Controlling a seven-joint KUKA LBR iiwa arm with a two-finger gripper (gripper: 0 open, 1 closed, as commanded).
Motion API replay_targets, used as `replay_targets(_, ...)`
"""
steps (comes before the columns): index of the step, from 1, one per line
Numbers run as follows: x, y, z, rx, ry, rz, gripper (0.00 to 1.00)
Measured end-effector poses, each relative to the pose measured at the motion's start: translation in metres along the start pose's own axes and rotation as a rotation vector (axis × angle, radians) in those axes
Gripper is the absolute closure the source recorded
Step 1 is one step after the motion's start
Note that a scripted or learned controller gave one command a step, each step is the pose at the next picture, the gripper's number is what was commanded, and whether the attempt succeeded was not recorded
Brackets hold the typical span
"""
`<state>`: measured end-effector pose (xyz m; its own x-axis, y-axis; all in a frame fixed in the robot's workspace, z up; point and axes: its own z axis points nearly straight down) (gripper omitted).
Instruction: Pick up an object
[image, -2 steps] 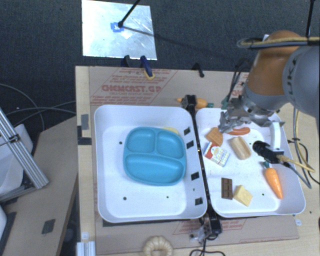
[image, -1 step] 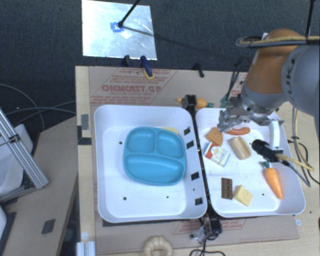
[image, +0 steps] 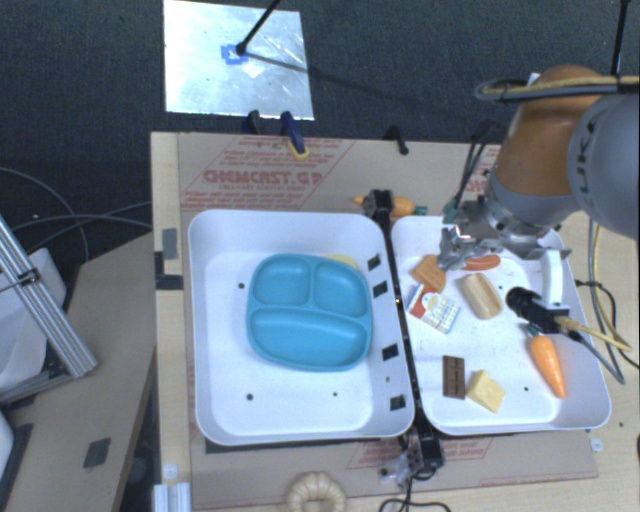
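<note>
My gripper hangs low over the far left part of the right bin. Just below it to the left lies an orange toy piece, and a red sausage lies just to its right. Nearer the front are a tan bread roll, a red-and-white carton, a brown chocolate bar, a yellow cheese block and an orange carrot. Nothing shows as lifted by the gripper.
The left bin holds a blue divided plate, with a yellow item peeking out behind it. A black divider joins the bins. A small orange thing lies by the divider's far end.
</note>
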<state>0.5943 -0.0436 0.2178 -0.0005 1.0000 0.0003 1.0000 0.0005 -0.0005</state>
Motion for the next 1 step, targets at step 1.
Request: replay_targets(1,-0.0052,0.0034,-0.0167,-0.003,0.000,0.000,1.00)
